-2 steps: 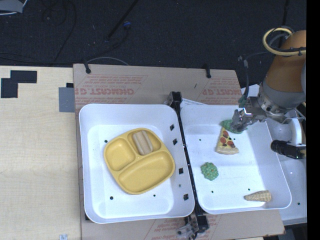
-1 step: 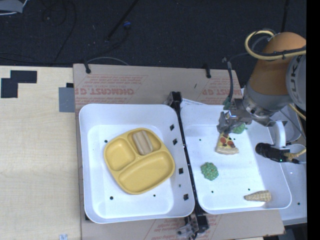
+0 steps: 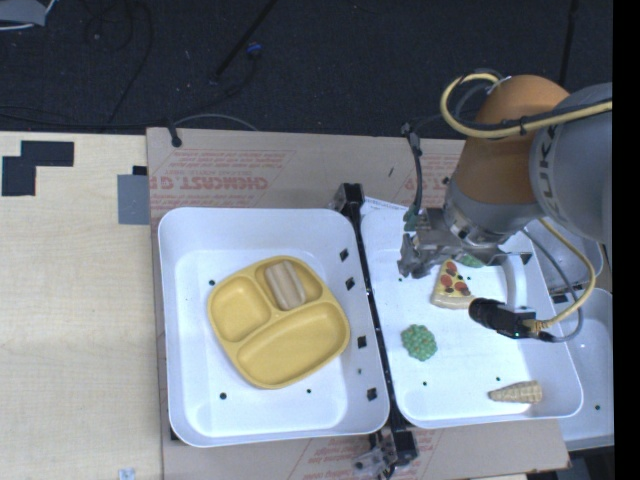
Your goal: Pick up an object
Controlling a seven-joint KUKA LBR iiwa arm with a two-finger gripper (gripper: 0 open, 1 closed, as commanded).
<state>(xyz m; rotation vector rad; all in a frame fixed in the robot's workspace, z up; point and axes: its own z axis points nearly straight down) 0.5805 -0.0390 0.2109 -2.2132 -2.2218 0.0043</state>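
Camera view: my hand (image 3: 418,258) low over right bin (image 3: 560,393), near its upper-left corner, just left of pizza slice toy (image 3: 452,286). Cannot tell hand state, dark and blurred. Nothing seen between its tips. Green lumpy toy (image 3: 419,342) mid-bin, apart from hand. Cone-shaped toy (image 3: 516,393) near lower right corner. Left bin (image 3: 190,388) holds yellow divided tray (image 3: 278,321), tan piece (image 3: 287,285) in its top compartment.

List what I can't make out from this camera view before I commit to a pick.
- End effector: finger state unreadable, dark and small under the wrist.
- Pizza slice toy: upper end hidden by the arm.
- Item in the yellow tray's small compartment: too blurred to identify.
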